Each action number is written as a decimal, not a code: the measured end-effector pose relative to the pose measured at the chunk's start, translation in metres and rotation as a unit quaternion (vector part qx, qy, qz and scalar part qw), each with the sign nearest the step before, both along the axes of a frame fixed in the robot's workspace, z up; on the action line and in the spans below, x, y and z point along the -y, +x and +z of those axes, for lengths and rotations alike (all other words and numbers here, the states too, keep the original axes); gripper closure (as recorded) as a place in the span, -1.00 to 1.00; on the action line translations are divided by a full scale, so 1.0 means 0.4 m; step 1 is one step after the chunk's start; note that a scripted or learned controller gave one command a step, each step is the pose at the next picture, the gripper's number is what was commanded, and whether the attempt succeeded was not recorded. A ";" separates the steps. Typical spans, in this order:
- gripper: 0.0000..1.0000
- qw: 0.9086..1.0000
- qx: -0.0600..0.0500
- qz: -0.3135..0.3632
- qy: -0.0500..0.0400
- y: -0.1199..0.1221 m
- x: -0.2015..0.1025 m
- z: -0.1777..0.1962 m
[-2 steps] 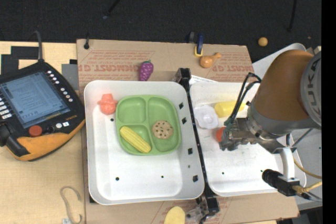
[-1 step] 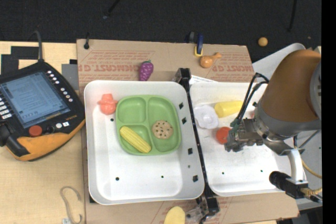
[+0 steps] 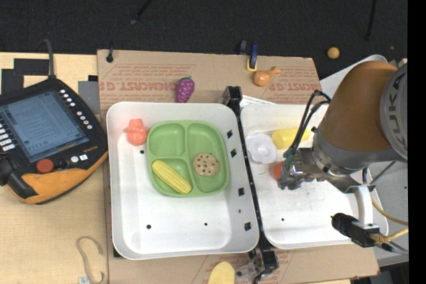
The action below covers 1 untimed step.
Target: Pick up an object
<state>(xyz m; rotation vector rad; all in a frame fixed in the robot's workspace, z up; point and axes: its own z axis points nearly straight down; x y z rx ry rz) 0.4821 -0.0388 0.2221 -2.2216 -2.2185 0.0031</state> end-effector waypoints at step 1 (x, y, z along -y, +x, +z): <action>1.00 1.000 0.000 0.000 0.000 -0.003 0.042 0.017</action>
